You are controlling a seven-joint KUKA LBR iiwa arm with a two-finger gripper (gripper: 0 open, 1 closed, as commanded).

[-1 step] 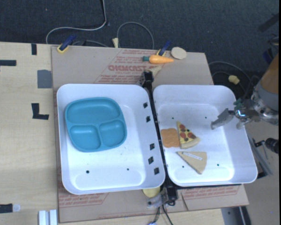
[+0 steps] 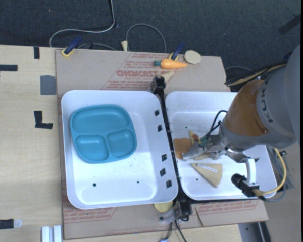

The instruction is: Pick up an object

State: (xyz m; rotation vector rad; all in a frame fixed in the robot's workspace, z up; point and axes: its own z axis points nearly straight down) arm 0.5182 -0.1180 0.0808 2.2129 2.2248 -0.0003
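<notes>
In the right bin (image 2: 192,102), my gripper (image 2: 198,148) is down low near the left wall, on the end of the grey arm with its orange band (image 2: 245,112). A brown rounded piece (image 2: 181,145) lies right against the gripper's left side, touching or nearly so. Just behind the gripper, a small tan piece (image 2: 193,135) peeks out. A tan wedge (image 2: 210,172) lies flat on the bin floor in front of the gripper, apart from it.
The left bin (image 2: 116,185) holds a blue divided plate (image 2: 103,133). A black divider (image 2: 164,135) runs between the bins. An orange toy carrot (image 2: 171,63) and a beige disc (image 2: 192,57) lie on the cardboard behind. Cables trail at the back.
</notes>
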